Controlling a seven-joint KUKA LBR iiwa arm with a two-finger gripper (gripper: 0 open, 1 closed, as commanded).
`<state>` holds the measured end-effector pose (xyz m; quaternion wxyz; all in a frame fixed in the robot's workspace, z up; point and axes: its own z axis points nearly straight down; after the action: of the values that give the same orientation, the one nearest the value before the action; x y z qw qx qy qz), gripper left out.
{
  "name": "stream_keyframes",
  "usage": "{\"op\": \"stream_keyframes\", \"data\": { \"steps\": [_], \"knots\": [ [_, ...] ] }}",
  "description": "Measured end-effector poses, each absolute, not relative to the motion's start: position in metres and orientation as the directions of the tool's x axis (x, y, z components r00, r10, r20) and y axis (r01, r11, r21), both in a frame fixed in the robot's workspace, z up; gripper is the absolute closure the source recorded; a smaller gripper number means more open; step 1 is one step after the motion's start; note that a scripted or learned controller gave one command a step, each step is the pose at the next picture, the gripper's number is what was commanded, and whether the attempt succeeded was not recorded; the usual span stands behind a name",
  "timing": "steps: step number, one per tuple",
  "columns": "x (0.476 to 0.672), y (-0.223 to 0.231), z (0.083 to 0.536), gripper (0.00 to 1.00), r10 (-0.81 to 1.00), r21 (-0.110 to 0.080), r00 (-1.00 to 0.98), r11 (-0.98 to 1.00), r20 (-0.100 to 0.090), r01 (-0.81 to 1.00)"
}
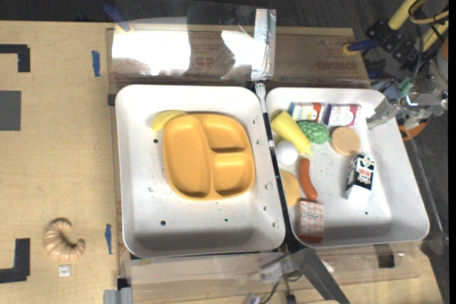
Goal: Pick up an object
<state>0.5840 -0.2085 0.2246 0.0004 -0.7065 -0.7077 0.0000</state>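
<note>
Black-and-white carton (362,173): lies tilted, alone in the right bin (399,185); my pincer (380,114) hovers at the bin's far rim, open or closed I cannot tell; risk: carton skidding aside at closure.

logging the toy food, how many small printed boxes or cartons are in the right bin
3, maybe 4: two small printed boxes side by side at the back wall, one black-and-white carton right of centre; a red-and-white packet at the front-left may count. Others could hide under the food.

The arm's grey wrist and gripper (390,110) sit at the right bin's (399,174) upper right corner, with the orange band just behind.
</note>
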Motion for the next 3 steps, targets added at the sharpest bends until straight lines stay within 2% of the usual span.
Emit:
{"op": "stream_keyframes", "data": {
  "steps": [1, 2, 3],
  "knots": [
    [0.553, -0.162, 0.123, 0.0, 0.994, 0.018, 0.111, -0.111, -0.004, 0.994],
    [0.599, -0.097, 0.096, 0.0, 0.999, 0.026, 0.05, -0.05, -0.002, 0.998],
    [0.65, -0.108, 0.095, 0.0, 0.965, 0.01, 0.261, -0.261, 0.001, 0.965]
  ]
}}
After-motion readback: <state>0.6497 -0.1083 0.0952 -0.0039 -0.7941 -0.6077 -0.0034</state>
